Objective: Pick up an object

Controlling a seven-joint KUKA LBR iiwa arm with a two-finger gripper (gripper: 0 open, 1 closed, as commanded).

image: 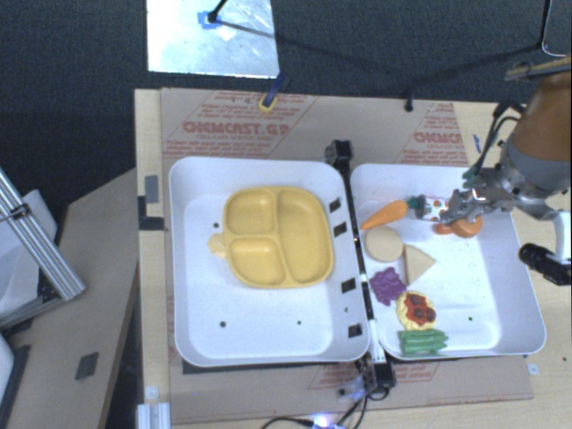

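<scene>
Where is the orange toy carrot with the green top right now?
The orange toy carrot lies in the right white bin, near its upper left corner, just above the round beige disc and left of the gripper.

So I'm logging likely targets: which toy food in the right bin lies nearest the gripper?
The small orange piece, right under the gripper near the bin's far right. The carrot, purple grapes and green beans lie farther left or nearer the front.
</scene>
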